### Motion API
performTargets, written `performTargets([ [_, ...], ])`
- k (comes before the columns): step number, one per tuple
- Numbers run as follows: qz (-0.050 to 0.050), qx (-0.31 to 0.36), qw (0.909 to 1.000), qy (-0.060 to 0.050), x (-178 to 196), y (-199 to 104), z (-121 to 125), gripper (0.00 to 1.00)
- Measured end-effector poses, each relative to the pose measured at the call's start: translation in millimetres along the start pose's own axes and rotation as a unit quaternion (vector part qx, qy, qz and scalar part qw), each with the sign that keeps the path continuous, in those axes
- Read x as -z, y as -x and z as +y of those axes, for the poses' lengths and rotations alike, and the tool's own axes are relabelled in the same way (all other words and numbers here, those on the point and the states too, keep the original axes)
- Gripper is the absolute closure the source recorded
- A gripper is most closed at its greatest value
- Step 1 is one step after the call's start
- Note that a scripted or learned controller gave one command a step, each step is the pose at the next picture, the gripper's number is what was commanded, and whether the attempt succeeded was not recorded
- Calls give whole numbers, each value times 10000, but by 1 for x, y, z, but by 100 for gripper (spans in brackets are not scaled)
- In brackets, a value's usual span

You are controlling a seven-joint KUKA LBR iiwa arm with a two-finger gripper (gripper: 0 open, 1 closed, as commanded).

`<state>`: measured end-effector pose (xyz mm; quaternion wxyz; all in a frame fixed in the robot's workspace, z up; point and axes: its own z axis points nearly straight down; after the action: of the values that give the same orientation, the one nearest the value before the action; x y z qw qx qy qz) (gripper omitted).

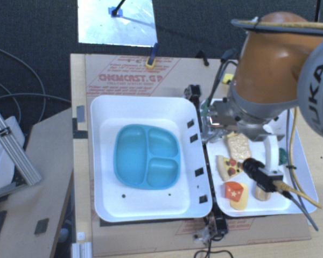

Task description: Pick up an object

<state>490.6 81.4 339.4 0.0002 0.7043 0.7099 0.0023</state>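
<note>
The left bin [145,160] serves as the landmark: it sits on the cardboard-covered counter [132,74] with its white rim fully in view, and a blue divided tray [147,156] lies near its middle, leaving a band of bare white floor all round between tray and walls, widest toward the near edge. Beyond the far rim of that bin a shiny foil-like sheet [117,14] lies on the dark floor, and to the left of the bin a metal rail [11,144] slants across a lower tan surface. Along the right wall of the left bin, black clips mark the seam where the right bin [296,198] touches it. Just past that seam lie the things to pick: a pale speckled cracker-like piece [238,145] farthest from the camera, a toy pizza slice [228,167] nearer, and a yellow block with a red face [236,193] nearest, all close together with little room between them. Right of these a black cylindrical piece [258,173] with a yellow cable crosses the bin, over a tan block [262,193] and beside a white curved item [271,150]. The arm [274,58], orange and grey, looms over the far half of the right bin and hides much of its floor and far rim; the jaws are lost beneath it, so I cannot tell their state.
</note>
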Motion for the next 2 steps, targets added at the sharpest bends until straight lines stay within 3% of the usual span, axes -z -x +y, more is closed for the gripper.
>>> performTargets([
  [1, 15, -8, 10000, 92, 168, -11, -3, 100],
  [2, -20, -53, 10000, -27, 103, 20, -4, 100],
])
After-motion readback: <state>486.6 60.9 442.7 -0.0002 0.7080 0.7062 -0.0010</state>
